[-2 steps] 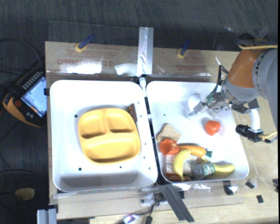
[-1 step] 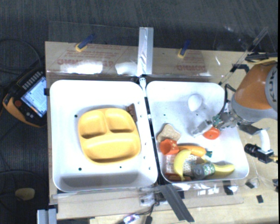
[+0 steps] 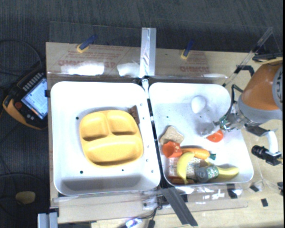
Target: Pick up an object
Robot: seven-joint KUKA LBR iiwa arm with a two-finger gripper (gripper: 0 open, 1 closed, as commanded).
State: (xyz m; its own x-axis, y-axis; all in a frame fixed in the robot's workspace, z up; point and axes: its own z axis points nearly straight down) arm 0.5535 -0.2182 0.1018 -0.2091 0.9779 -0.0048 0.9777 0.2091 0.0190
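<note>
Overhead slanted view of two shallow white bins set side by side on a bench. The arm (image 3: 261, 96), grey with an orange band, enters from the right, and its gripper (image 3: 226, 122) sits low over the right bin (image 3: 180, 94) near that bin's right wall; whether it is released or clenched cannot be told. Just below and left of the gripper lies a small red-orange piece (image 3: 215, 137), glossy and rounded, with nothing seen gripping it. A smooth white egg (image 3: 198, 103) rests up and to the left, apart from the gripper. Along the bin's near edge lies a heap of toy foods: a speckled slice of bread (image 3: 171, 135), a red tomato (image 3: 169, 149), an orange carrot (image 3: 195, 152), a curved yellow banana (image 3: 182, 166), a second banana (image 3: 226, 171) and a dark can (image 3: 207, 173). The left bin (image 3: 66, 127) holds a yellow plastic tray (image 3: 111, 137) with three moulded compartments and rounded corners.
</note>
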